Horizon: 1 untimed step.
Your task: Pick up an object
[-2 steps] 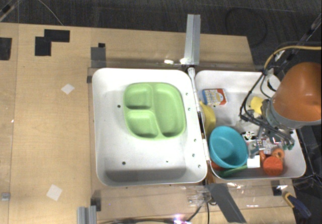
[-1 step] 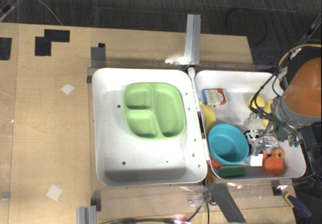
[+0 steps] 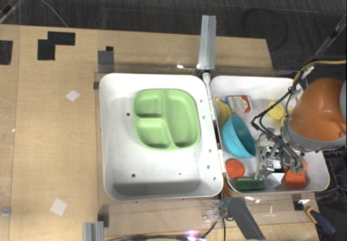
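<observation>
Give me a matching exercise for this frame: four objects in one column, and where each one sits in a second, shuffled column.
Things:
1. green divided tray
2. blue bowl
3. dark green flat object
4. small carton

Places:
A. far end of the right bin
B. near edge of the right bin
C. middle of the left bin
D. right bin, against the divider side, tilted on its edge

Pairs: 1-C, 2-D, 3-B, 4-A

The claw hangs low over the right bin's near end.
</observation>
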Available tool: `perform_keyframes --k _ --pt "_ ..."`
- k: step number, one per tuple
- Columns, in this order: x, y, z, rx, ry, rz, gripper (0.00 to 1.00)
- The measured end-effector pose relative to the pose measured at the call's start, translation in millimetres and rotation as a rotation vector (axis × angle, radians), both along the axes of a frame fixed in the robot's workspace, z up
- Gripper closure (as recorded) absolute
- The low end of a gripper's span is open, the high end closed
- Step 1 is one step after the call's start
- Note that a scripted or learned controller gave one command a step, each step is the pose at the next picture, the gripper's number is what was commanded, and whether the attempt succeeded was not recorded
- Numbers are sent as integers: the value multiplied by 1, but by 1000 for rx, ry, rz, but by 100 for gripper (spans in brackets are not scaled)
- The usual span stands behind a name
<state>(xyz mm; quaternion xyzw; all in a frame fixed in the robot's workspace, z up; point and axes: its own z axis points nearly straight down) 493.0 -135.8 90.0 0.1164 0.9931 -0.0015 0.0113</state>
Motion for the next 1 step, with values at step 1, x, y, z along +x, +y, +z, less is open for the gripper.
perform_keyframes --k 1 --pt "153 14 -1 3 25 -72 0"
